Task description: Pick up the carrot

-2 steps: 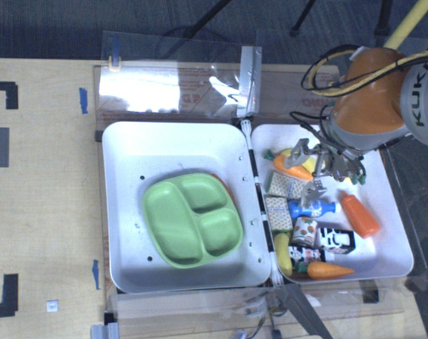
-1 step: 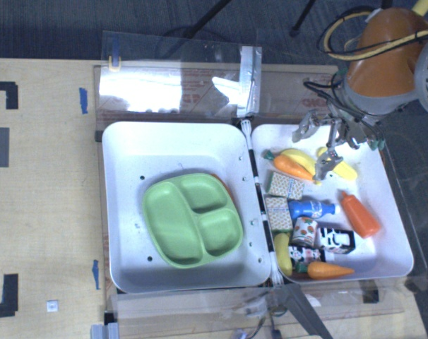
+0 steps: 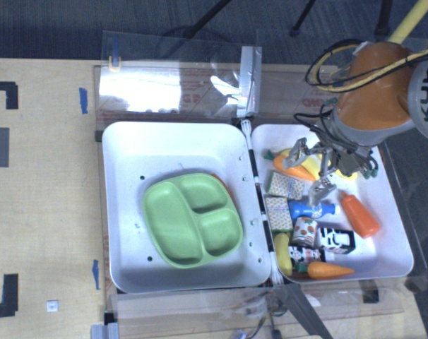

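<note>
From my remote station, I see the gripper (image 3: 310, 168) hanging over the upper middle of the right bin (image 3: 397, 242), its 2 metal fingers spread apart with nothing between them. The carrot (image 3: 328, 268) lies flat along that bin's near edge, pointed end to the right, well apart from the fingers and untouched. Between gripper and carrot sit a blue bottle-shaped toy (image 3: 309, 210), a black-and-white carton (image 3: 335, 239) and a small spotted box (image 3: 305, 229); a yellow banana-like piece (image 3: 282, 253) lies just beside the carrot's blunt end. An orange bottle (image 3: 360, 215) rests farther right, and an orange-and-yellow toy (image 3: 301, 167) lies under the fingers. The left bin (image 3: 122, 154) carries a green 3-compartment plate (image 3: 193, 219). I judge the pick as not begun: reach, descent, closure and lift all remain, and the gripper must travel toward the near wall first.
</note>
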Robot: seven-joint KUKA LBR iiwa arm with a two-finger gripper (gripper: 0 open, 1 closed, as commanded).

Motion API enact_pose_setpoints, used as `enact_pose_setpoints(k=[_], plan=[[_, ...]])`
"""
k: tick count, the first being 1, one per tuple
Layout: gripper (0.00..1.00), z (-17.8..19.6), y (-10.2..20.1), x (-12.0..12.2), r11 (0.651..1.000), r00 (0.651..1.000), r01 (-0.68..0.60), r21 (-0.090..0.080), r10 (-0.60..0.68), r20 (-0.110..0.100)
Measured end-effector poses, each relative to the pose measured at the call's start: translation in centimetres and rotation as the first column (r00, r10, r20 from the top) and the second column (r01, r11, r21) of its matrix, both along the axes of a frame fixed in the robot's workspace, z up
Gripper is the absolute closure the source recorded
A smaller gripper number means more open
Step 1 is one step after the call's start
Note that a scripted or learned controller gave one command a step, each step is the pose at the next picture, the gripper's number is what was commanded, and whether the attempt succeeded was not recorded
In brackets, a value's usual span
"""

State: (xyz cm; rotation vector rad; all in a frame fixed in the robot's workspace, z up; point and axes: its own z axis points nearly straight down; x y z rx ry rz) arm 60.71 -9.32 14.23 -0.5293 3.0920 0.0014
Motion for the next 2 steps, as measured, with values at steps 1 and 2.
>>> enact_pose_setpoints(k=[1,2], plan=[[0.0,6.0,-1.5,0.3,0.985,0.985,-0.174,-0.002,0.174,0.005],[0.0,0.0,-0.4,0.7,0.943,0.943,-0.332,-0.001,0.332,0.001]])
